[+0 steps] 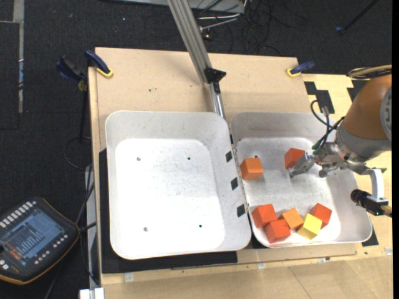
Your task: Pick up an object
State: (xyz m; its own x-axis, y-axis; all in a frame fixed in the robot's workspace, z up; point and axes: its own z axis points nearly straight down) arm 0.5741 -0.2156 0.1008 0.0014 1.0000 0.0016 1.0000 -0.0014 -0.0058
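**Gripper low in the right bin beside a red block**

The arm [368,120] reaches in from the right and its gripper [307,165] sits low inside the right bin [349,195], just beside a red block [293,157] near the middle of that bin. The dark fingers point left toward the block and seem to touch its lower right edge, but the block does not sit between them. Whether they are spread or closed I cannot tell; they are too small and dark against the bin floor.

An orange block [252,167] lies apart to the left, near the bin's left wall. Along the front of the bin sits a cluster: two red blocks [270,222] touching each other, an orange block [292,217] next to them, a yellow block [310,227] and another red block [320,213] at the right end. The left bin [124,167] lies alongside, across the divide.

The step in hand looks like the approach to the red block, with no grasp made yet. The next move calls for getting the fingers on either side of the block, closing on it, then lifting straight up. The risk is that the fingers push the block aside instead of straddling it.
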